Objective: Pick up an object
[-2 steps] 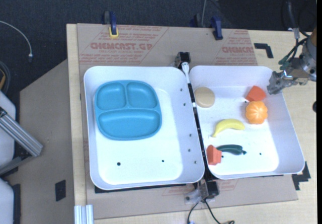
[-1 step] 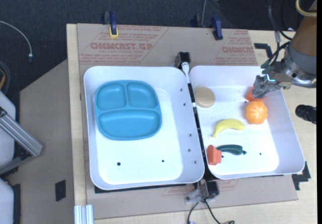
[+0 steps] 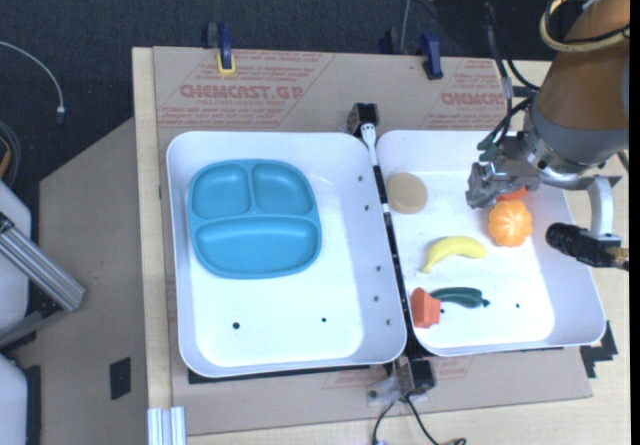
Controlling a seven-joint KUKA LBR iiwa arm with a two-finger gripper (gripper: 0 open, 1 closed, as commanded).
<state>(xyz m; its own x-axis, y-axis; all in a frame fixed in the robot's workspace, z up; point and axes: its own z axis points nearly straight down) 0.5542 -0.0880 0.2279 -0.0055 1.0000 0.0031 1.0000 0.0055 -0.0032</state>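
Observation:
My gripper [image 3: 487, 188] hangs low over the back of the right bin [image 3: 570, 328], its tip just left of an orange fruit [image 3: 510, 223] and close to touching it. A yellow banana [image 3: 453, 252] lies in the middle of that bin. Near the bin's front lie a dark green pepper [image 3: 460, 297] and a small red-orange piece [image 3: 425, 308]. A tan round disc [image 3: 406, 192] rests at the bin's back left. Nothing shows between the fingers.
The left bin [image 3: 190, 323] holds a blue divided plate [image 3: 255, 217]. A raised divider [image 3: 383, 223] runs between the two bins. Blue clamps [image 3: 224, 41] stand at the bench's far edge. The arm's body covers the right bin's back right corner.

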